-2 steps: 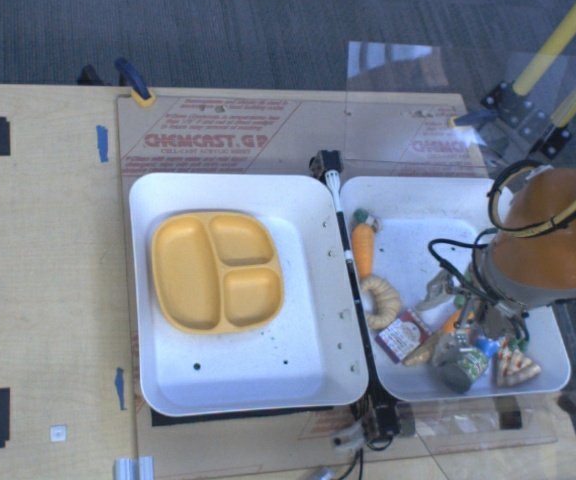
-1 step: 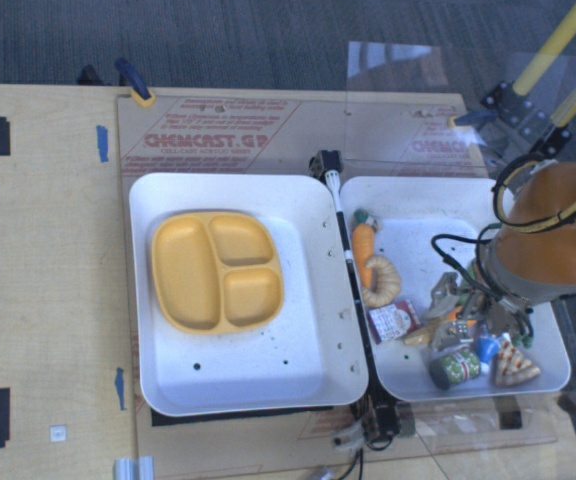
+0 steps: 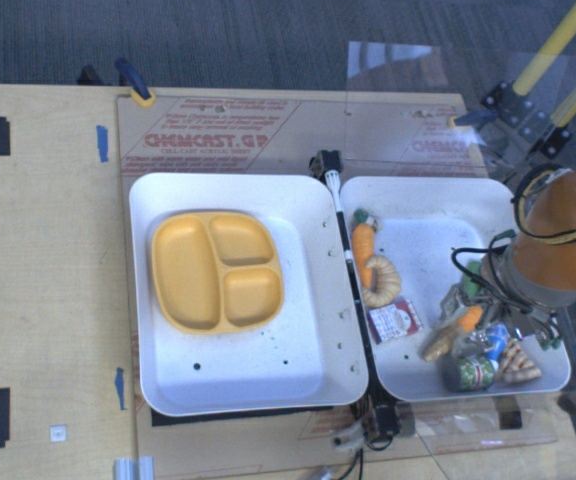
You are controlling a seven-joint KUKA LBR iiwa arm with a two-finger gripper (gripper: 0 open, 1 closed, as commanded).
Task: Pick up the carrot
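A carrot (image 3: 364, 242) lies by the right bin's (image 3: 423, 203) left wall, touching a ring-shaped toy (image 3: 380, 279). The arm hides the end effector (image 3: 480, 320) above cluttered items; whether it is apart or together cannot be told.

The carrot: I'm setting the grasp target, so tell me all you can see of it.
The carrot is a small orange toy with a green leafy top, smooth and plastic-looking. It lies flat in the right bin, close along its left wall, green end toward the far side, tip pointing nearer. Its tip meets a beige ring-shaped toy. The claw is apart from it, over the clutter at the bin's right.
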